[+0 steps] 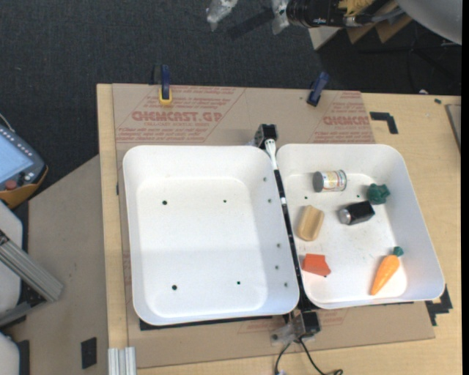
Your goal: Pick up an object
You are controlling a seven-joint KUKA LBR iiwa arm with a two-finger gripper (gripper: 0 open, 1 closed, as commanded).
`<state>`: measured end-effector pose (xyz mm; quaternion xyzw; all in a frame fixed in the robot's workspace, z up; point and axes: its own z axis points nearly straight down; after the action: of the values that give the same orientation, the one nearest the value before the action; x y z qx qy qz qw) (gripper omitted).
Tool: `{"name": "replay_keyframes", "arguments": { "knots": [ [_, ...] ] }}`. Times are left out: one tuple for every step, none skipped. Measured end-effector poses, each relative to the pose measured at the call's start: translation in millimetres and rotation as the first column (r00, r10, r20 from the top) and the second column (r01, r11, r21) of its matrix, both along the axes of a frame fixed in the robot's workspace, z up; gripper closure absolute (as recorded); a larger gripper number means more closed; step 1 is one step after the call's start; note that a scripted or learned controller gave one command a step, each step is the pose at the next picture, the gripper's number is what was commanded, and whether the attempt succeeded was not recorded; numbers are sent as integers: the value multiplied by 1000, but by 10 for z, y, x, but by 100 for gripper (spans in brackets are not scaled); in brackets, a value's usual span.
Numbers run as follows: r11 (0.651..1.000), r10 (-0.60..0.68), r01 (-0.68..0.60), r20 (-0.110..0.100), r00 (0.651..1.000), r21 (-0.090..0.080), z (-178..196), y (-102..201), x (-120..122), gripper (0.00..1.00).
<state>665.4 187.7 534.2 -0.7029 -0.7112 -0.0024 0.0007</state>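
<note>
Two shallow white bins sit side by side on a brown cardboard sheet (220, 110) printed with red lettering. The left bin (139, 220) shows a bare white floor with a few small dark holes. The right bin (418, 220) holds all the loose things.

At the far end of that bin a small jar (330, 180) lies on its side, with a pale label and a grey cap. To its right, close to the bin's right wall, is a small dark green piece (378, 193). Just near of the two lies a black cylinder (356, 213), also on its side and tilted a little. Left of the cylinder, not far from the wall where the bins meet, is a tan block (310, 223) lying at a slight slant. Nearer still sits a flat red piece (316, 265). In the near right corner a toy carrot (385, 272) lies on a slant, its green top pointing far and right, close to the bin wall. None of these things touch one another.

The gripper (220, 13) is at the far top edge, above the dark floor and well apart from both bins, blurred; whether its fingers are open or closed I cannot tell. Two blue clamps (165, 79) hold the cardboard's far edge.
</note>
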Motion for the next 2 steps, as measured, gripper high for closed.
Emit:
{"name": "replay_keyframes", "arguments": {
  "knots": [
    [1000,-9,9,6,1000,-3,123,-66,11,100],
    [1000,-7,7,-15,1000,-7,-1039,398,-3,100]
  ]
}}
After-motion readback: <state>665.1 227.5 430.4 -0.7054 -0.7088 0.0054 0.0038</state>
